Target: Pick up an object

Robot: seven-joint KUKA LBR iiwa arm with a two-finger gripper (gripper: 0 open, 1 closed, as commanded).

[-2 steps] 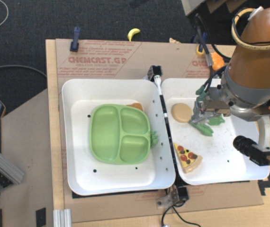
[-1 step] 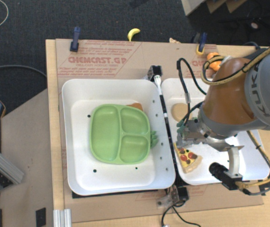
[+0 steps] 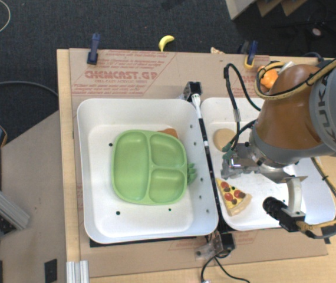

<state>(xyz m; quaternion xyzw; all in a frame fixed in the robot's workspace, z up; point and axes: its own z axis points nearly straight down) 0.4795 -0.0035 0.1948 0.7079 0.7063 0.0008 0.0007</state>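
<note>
The pincer [image 3: 231, 163] hangs over the right white bin [image 3: 327, 202] above a toy pizza slice [image 3: 234, 197]; I cannot tell its grip.

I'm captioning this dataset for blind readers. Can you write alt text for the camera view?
A grey and orange robot arm reaches from the right over the right white bin, above a toy pizza slice and a tan round piece. The left white bin holds a green divided plate, with something orange peeking out behind it.
</note>
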